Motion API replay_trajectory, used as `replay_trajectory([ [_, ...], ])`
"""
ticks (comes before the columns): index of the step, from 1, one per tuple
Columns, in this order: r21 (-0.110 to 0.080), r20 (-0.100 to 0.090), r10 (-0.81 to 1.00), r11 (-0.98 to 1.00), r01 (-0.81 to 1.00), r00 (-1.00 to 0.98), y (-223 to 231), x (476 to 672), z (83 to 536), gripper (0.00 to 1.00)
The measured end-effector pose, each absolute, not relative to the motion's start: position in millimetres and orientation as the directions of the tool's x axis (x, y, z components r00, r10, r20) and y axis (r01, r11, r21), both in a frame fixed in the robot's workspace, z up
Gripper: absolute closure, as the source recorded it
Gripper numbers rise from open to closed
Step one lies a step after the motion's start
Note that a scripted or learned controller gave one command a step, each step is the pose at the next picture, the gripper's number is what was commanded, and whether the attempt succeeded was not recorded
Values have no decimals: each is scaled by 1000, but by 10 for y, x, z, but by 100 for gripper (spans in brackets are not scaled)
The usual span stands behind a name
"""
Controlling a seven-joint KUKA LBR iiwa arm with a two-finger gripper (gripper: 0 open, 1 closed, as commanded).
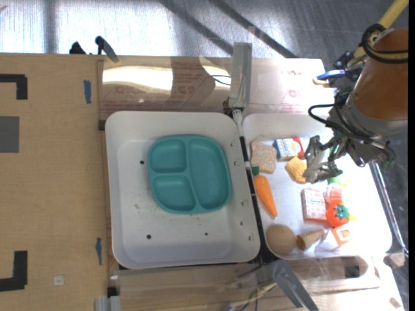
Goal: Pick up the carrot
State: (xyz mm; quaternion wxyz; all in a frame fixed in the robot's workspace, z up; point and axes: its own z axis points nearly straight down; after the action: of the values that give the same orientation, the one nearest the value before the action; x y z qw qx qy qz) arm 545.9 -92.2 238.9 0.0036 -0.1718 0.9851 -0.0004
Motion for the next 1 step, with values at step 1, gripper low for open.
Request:
replay_trajectory([
  [1,6,1,-289,957,-289,-957,-186,5772,1823,0],
])
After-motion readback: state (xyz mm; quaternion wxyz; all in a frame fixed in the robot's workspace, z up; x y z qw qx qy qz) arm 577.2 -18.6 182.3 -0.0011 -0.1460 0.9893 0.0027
